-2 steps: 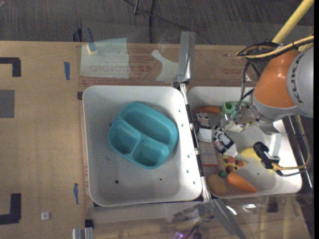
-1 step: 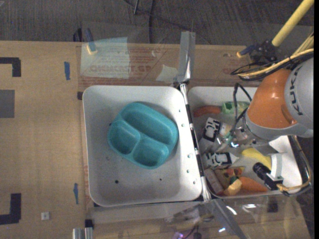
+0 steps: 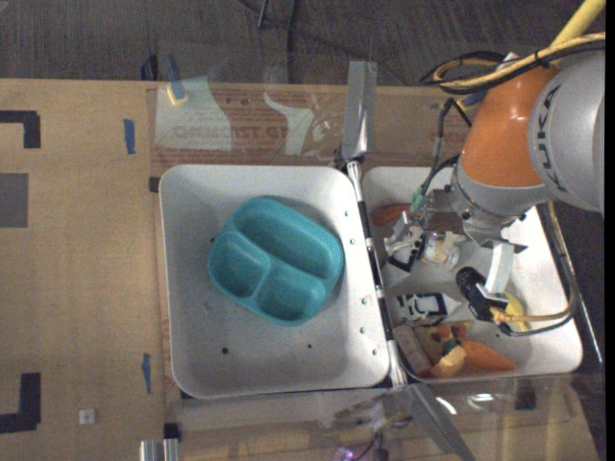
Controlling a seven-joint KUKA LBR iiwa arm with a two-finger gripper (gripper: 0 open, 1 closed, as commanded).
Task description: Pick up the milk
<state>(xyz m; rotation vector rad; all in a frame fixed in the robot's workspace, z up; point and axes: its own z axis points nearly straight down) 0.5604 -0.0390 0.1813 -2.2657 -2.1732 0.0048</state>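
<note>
A small white carton with black patches, which I take to be the milk (image 3: pixel 424 305), lies in the right bin (image 3: pixel 562 349) near its left wall. The gripper (image 3: pixel 423 243) hangs over the same bin, just beyond the carton toward the far side, under the grey arm with its orange band (image 3: pixel 504 133). The wrist hides what lies directly beneath the gripper. A pale, roundish object (image 3: pixel 442 249) shows at the gripper, and I cannot tell what it is.
A teal divided plate (image 3: pixel 276 257) sits in the left bin (image 3: pixel 192 353). The right bin also holds an orange carrot (image 3: pixel 485 356), a reddish sausage (image 3: pixel 389 213), a yellow piece (image 3: pixel 516 310) and brown food (image 3: pixel 415 344). A black cable end (image 3: pixel 476 291) dangles nearby.
</note>
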